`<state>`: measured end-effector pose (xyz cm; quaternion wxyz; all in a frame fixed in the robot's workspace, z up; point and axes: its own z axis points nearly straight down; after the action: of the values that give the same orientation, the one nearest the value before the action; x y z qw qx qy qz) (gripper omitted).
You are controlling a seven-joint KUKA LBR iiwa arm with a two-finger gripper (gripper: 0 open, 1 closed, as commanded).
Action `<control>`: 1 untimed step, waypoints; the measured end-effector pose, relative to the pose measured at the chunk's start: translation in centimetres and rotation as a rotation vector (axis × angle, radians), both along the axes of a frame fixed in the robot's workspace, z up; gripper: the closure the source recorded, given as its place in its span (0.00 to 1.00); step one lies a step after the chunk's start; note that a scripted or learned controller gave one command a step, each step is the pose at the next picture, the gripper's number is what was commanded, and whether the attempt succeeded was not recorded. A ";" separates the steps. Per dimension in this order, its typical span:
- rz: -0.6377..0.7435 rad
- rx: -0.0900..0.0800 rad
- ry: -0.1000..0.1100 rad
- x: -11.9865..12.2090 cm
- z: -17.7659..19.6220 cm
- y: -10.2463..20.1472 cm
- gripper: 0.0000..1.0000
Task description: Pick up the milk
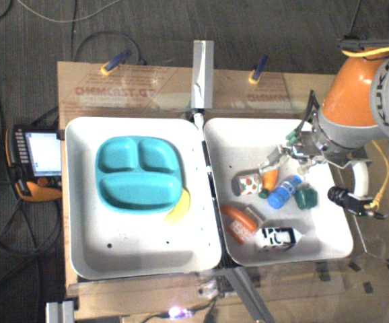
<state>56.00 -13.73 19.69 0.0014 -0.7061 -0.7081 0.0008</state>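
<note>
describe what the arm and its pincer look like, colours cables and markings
The arm is grey with a broad orange band above the wrist and dark lettering partly visible at the picture's right edge. The pincer is a small, pale metallic assembly with a green spot near its base. A white cable loop and a yellow cable hang beside the wrist.

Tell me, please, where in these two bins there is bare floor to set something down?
Left bin: a bare strip along the near wall, below the teal tray and banana. Right bin: the far-left corner, above the small carton, is bare. It is crowded around the blue bottle, green cup, orange packet and milk, with the pincer above.
</note>
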 end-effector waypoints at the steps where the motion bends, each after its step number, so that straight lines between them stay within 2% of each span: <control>1: -0.049 0.000 -0.002 -0.3 -8.7 3.4 0.00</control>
<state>55.73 -10.28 10.97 0.0005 -0.7232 -0.6907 0.0001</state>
